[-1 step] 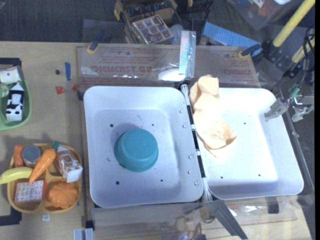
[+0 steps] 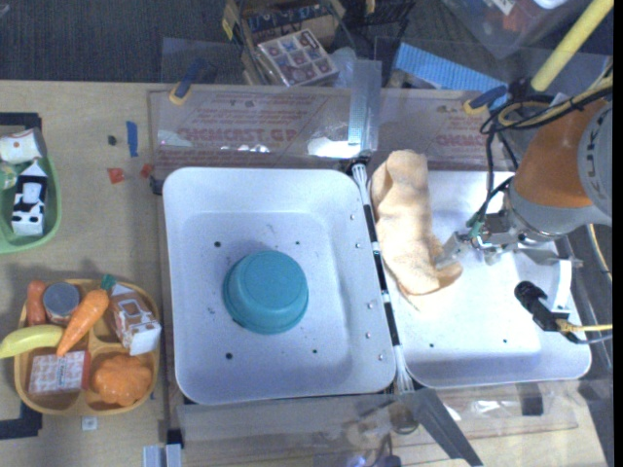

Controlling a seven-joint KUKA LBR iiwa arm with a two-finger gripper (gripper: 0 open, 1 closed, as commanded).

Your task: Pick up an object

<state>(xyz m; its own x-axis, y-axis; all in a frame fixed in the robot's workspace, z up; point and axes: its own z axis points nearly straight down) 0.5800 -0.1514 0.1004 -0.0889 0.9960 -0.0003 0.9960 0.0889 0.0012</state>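
Bins (image 2: 195,212): smooth white plastic, matt. Teal bowl (image 2: 266,291): smooth plastic, matt. Tan cloth (image 2: 407,224): soft, crumpled.

The arm (image 2: 569,168) enters from the right side of the view — grey, with the orange band above the wrist. The wrist bends down and to the left, so the gripper (image 2: 456,249) points leftward at a low height. Cables loop over the upper part of the arm — black and yellow ones.
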